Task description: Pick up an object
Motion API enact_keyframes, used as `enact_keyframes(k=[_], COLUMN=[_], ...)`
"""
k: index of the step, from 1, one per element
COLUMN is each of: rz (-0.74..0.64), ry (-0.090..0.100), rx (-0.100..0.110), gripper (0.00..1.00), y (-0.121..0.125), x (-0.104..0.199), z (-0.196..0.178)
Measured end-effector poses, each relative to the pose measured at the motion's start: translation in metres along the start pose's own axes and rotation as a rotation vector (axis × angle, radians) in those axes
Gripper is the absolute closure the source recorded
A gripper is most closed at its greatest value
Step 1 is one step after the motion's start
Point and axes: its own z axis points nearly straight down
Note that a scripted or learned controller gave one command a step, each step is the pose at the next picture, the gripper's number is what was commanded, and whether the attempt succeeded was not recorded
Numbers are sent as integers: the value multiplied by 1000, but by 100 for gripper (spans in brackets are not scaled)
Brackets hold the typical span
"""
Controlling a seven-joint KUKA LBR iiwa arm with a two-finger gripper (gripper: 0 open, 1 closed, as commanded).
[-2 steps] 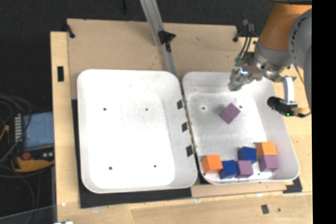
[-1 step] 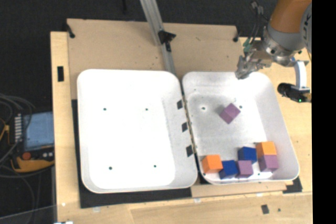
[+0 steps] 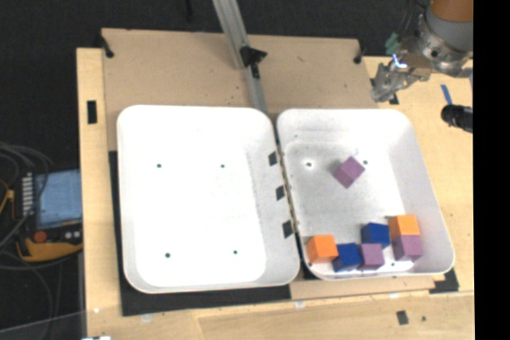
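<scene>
My gripper [image 3: 386, 88] hangs above the far right corner of the right bin [image 3: 414, 141], just outside its back rim, with nothing between its fingers. A purple block [image 3: 349, 171] lies alone in the middle of that bin. Along the bin's near edge sit an orange block [image 3: 322, 248], a blue block [image 3: 348, 256], a purple block [image 3: 372, 254], a second blue block [image 3: 374, 234], and an orange block [image 3: 404, 225] with a purple block [image 3: 407, 245] in front of it.
The left bin [image 3: 195, 199] lies beside the right one, with small clips at the seam between them. A slanted metal rail [image 3: 227, 8] rises from the back of the bench toward the top of the view.
</scene>
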Motion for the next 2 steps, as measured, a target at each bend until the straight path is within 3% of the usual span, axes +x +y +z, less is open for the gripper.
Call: enact_keyframes(k=[1,2], rz=[-2,1], ry=[-1,1], rx=[6,10], gripper=[100,100], y=[1,-21], x=[-1,43], z=[-3,14])
